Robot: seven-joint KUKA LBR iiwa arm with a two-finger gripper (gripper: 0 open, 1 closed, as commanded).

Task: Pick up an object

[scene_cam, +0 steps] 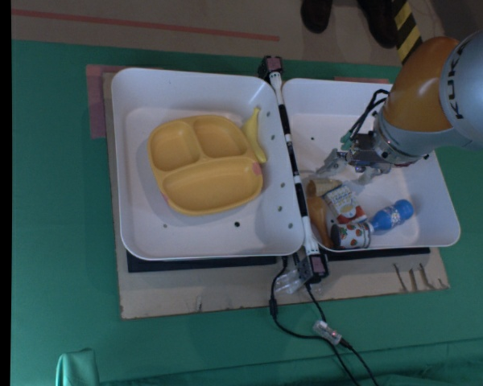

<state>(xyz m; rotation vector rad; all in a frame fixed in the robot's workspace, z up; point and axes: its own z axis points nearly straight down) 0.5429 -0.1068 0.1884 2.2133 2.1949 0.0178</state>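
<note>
Gripper [344,162] hangs in the right bin [435,191] just above a cluster at its near-left corner: a snack packet [343,202], a red-and-white can [352,234] and a blue bottle [393,214] packed together, a tan piece [321,187] beside the divider [294,167]; I cannot tell how wide the gripper is spread, and nothing visibly sits in it. Left bin [137,215] carries a yellow divided tray [205,164] with a banana [255,133] at its far-right edge, well apart from the arm. Both bins rest on cardboard [169,296] over a green floor [56,215], cables [306,316] trail out front, and someone's dark shoes [318,6] stand on the tan floor beyond.
</note>
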